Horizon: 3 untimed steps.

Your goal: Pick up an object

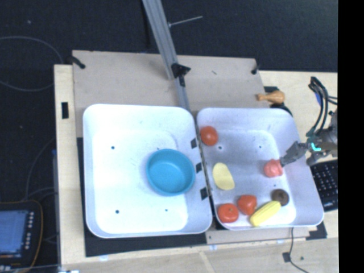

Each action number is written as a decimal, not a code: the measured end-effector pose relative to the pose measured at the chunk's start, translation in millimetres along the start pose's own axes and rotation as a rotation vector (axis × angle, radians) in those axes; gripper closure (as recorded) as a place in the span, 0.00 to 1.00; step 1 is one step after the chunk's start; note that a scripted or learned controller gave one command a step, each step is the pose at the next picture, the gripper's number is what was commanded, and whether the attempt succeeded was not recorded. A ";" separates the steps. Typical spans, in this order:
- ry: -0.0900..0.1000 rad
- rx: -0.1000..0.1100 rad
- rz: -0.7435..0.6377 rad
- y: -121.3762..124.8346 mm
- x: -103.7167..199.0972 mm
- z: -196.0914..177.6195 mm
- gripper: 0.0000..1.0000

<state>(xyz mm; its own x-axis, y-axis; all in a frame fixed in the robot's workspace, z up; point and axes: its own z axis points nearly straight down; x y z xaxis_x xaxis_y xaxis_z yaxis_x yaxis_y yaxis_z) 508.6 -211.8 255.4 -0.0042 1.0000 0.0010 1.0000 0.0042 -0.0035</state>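
The right bin [250, 121] holds several small objects: an orange-red ball [209, 135] at its far left, a pale yellow piece [223, 176] in the middle, two red-orange pieces [228, 212] [247, 203] near the front, a yellow banana-like piece [265, 212], a dark brown round piece [279, 197] and a pink-red piece [273, 169] by the right wall. My gripper [293, 152] reaches in over the bin's right rim, just right of and above the pink-red piece. Nothing shows between its fingers.
The left bin [108, 124] holds a blue bowl [169, 172]. A grey metal rail [162, 38] slants down from the top to the gap between the bins. A small tan object [271, 97] lies on the bench behind the right bin.
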 end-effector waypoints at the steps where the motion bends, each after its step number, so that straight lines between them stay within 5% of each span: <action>1: -0.001 -0.005 0.000 0.9 -0.2 -2.8 0.00; 3: -0.003 0.001 0.004 -12.2 -5.3 100.5 0.00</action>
<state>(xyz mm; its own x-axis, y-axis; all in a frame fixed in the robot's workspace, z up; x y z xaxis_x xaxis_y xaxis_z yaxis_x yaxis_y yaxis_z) 496.1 -217.1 154.9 -0.0003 1.0000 -0.0019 1.0000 0.0003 -0.0040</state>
